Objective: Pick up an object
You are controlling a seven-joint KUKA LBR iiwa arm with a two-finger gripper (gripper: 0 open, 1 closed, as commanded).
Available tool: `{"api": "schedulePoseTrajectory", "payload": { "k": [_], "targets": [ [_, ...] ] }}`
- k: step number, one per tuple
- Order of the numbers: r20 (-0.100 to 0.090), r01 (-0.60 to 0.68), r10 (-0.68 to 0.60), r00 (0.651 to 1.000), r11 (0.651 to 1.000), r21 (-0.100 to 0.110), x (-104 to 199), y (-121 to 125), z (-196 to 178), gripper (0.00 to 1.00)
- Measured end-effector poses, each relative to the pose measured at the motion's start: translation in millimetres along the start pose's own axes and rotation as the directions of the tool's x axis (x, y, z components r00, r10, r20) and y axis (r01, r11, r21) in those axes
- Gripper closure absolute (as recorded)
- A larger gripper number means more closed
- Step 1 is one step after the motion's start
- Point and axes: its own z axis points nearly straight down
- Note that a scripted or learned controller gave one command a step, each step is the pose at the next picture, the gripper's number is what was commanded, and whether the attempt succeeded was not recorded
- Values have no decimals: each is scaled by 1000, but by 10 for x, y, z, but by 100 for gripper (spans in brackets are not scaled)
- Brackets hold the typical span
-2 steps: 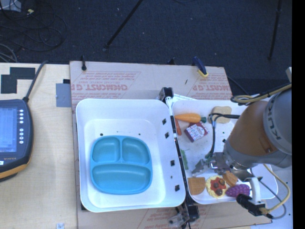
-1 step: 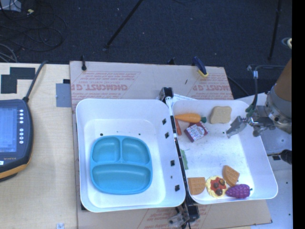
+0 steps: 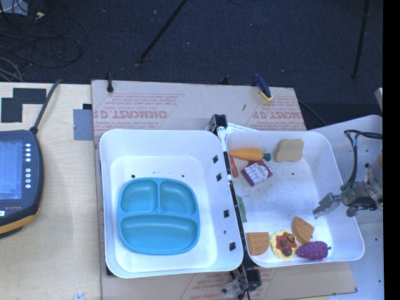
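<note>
The right bin [image 3: 337, 161] holds several toy foods. At the back lie an orange carrot [image 3: 247, 154], a tan bread piece [image 3: 289, 150] and a red packet [image 3: 257, 173]. Along the front are a square cracker [image 3: 257, 242], a small pizza [image 3: 284, 243], a brown wedge [image 3: 303, 229] and purple grapes [image 3: 312, 250]. My gripper [image 3: 340, 206] hangs at the bin's right rim, low over the wall. Its grey fingers [image 3: 324, 205] are spread open with nothing between them. It stands right of the wedge and above the grapes, touching neither.
The left bin [image 3: 112, 149] holds a blue divided plate [image 3: 159, 215]. A green strip [image 3: 241, 209] lies by the wall between the bins. A tablet pendant [image 3: 17, 174] sits on the bench at far left. A blue clamp [image 3: 263, 87] is at the board's back edge.
</note>
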Motion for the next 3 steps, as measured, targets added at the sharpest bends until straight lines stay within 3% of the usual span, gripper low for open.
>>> {"api": "schedulePoseTrajectory", "payload": {
  "k": [1, 2, 3],
  "targets": [
    [3, 6, -6, 1000, 1000, -13, 260, 69, 1052, 0],
    [-2, 4, -4, 1000, 1000, -8, 254, 59, 963, 100],
    [1, 13, -13, 1000, 1000, -15, 744, 478, 189, 100]
  ]
}}
